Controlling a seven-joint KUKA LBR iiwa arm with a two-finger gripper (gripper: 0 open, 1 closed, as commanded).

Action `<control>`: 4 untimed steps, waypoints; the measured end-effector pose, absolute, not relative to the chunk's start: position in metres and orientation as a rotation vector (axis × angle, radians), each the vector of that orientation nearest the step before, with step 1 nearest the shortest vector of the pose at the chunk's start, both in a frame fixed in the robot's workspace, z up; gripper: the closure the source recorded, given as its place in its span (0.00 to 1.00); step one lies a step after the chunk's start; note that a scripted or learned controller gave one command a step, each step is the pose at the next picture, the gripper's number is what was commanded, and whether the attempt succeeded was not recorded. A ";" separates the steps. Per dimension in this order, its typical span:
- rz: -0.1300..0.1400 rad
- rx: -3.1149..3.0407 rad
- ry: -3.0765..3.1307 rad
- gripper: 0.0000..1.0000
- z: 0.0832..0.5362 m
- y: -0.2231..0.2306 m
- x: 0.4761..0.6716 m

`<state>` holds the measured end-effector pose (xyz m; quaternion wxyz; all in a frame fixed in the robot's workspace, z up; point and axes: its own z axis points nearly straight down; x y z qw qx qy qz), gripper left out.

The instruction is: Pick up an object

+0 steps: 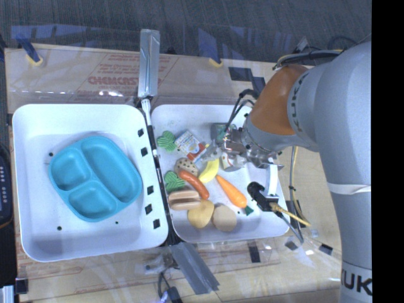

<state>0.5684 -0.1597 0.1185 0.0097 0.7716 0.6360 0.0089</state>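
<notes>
The right bin (265, 229) holds a heap of toy food. In it lie a yellow banana (209, 170), an orange carrot (231, 192), a red sausage (193, 183), a hot dog bun (184, 199), two tan potatoes (212, 216), green leafy pieces (166, 141) and a small printed packet (186, 141). My gripper (225, 149) is low inside this bin, at its middle, just right of the packet and above the banana and carrot. Its tip is dark and partly hidden by the wrist, and I see nothing clearly held.
The left bin (31, 232) carries a blue divided plate (95, 177). A grey divider strip (149, 62) runs up from between the bins. The arm (315, 106) covers the right bin's right side, and a black cable clip (260, 196) hangs near the carrot.
</notes>
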 end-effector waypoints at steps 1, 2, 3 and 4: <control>0.034 2.414 1.971 0.00 0.110 -0.151 0.585; 0.032 2.412 1.975 1.00 0.118 -0.152 0.586; -0.001 2.054 2.378 1.00 0.176 -0.146 0.646; 0.001 1.668 2.662 1.00 0.116 -0.181 0.656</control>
